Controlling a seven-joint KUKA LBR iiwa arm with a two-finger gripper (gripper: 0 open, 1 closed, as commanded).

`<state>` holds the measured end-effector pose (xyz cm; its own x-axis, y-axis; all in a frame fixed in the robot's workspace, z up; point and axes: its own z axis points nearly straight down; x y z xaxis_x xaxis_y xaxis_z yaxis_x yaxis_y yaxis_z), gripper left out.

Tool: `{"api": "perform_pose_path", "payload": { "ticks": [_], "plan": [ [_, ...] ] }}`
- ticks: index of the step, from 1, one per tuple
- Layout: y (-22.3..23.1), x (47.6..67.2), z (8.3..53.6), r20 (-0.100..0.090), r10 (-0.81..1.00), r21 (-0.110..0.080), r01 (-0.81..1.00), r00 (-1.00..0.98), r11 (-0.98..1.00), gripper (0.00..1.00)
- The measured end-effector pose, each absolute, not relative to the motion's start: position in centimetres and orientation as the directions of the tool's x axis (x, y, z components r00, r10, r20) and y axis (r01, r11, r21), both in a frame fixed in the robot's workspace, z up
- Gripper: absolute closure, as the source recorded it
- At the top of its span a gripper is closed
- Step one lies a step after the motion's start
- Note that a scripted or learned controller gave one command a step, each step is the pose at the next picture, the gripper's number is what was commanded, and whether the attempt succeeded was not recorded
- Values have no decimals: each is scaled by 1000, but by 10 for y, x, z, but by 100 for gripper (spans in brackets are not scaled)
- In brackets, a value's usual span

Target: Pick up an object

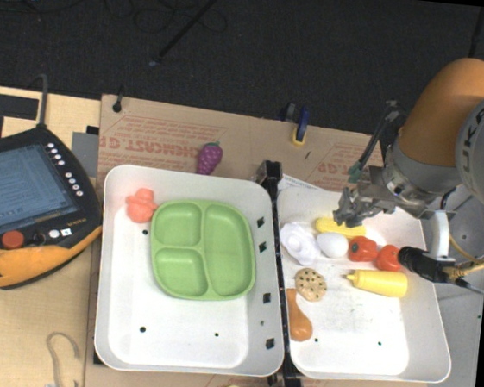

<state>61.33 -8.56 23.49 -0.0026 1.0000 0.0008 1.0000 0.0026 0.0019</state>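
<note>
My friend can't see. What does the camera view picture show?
A grey and orange robot arm's hand hovers over toy food in the right bin: a white egg, cookie and yellow bottle. The left bin holds a green divided plate.

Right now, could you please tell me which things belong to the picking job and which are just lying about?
Belongs to the job:
end effector
white egg
red tomato pieces
yellow mustard bottle
round cookie

Just lying about:
green divided plate
pink toy
purple grapes
teach pendant
</note>
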Motion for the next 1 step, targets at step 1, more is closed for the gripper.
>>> {"api": "perform_pose_path", "payload": {
  "ticks": [1],
  "plan": [
    [-62,644,237,1,1000,1,1000,-2,2,100]
  ]
}}
